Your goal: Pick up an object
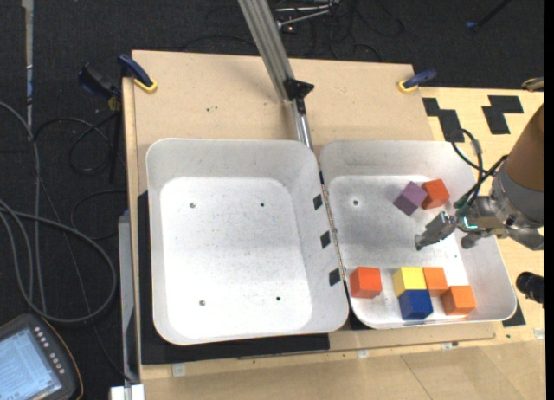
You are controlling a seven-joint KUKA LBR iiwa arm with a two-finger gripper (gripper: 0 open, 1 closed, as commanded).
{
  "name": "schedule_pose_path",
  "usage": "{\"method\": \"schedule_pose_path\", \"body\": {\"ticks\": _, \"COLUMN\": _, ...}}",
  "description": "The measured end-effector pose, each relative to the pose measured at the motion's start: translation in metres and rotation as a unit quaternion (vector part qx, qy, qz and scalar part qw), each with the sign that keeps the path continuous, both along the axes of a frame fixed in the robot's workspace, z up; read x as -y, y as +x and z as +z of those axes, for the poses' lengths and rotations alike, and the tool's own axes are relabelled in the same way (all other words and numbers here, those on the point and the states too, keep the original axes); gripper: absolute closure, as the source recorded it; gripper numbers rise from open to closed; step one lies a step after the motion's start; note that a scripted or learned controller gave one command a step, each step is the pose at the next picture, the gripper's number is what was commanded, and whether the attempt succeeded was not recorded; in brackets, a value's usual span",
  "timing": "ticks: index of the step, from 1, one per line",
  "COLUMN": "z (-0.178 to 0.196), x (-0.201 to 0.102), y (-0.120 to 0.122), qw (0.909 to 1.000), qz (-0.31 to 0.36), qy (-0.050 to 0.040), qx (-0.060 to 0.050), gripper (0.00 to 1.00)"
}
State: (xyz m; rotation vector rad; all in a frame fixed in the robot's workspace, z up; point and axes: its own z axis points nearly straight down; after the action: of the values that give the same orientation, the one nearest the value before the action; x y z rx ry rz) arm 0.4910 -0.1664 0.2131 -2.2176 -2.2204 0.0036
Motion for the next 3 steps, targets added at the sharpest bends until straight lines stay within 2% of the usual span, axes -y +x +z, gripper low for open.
{"method": "schedule_pose_path", "body": {"ticks": 1, "z": 0.002, "x": 0.0, "y": 0.001, "qw": 1.0, "qz": -0.001, "qy": -0.0004, "qx": 0.002, "gripper": 0.0}}
{"method": "schedule_pose_path", "body": {"ticks": 2, "z": -0.061, "x": 0.002, "y": 0.003, "qw": 1.0, "qz": -0.001, "qy": 0.0004, "qx": -0.001, "gripper": 0.0}}
{"method": "schedule_pose_path", "body": {"ticks": 3, "z": -0.113, "x": 0.001, "y": 0.003, "qw": 1.0, "qz": -0.001, "qy": 0.0005, "qx": 0.002, "gripper": 0.0}}
